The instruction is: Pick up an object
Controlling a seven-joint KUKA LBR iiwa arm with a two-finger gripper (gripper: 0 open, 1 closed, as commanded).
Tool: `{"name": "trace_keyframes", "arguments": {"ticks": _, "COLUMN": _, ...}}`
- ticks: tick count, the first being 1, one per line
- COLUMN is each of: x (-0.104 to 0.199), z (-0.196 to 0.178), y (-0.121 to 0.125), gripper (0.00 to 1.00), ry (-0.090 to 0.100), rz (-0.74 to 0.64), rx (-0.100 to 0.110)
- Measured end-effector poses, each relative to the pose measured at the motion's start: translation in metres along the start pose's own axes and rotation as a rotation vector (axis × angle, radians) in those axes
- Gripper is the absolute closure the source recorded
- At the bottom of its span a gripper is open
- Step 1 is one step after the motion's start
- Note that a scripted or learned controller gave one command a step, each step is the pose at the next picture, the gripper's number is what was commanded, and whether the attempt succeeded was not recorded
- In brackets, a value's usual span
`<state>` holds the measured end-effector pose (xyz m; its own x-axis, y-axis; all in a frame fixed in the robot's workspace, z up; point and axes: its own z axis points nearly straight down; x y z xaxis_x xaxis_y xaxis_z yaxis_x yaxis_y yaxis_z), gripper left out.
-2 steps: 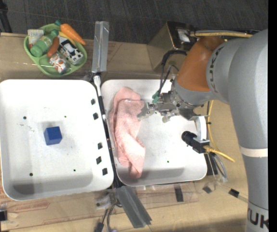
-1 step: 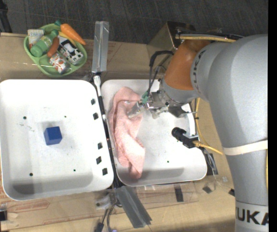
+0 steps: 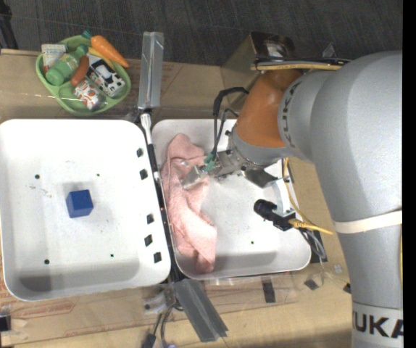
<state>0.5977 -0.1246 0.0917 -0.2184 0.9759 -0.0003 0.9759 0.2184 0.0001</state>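
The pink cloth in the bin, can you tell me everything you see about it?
The soft pink cloth looks like a crumpled towel, bunched into folds. It lies stretched along the left side of the right white bin, against its wall. The grey arm's gripper is down on its upper part, touching it.

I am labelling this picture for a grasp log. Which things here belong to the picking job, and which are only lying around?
Part of the job:
- gripper, down on the pink cloth
- pink cloth, in the right bin
- blue cube, in the left bin

Just lying about:
- green bowl of toy food, on the bench beyond the bins
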Motion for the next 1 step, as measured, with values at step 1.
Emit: {"name": "trace_keyframes", "arguments": {"ticks": 1, "x": 0.0001, "z": 0.0, "y": 0.0, "gripper": 0.0, "ry": 0.0, "rz": 0.0, "rx": 0.0}}
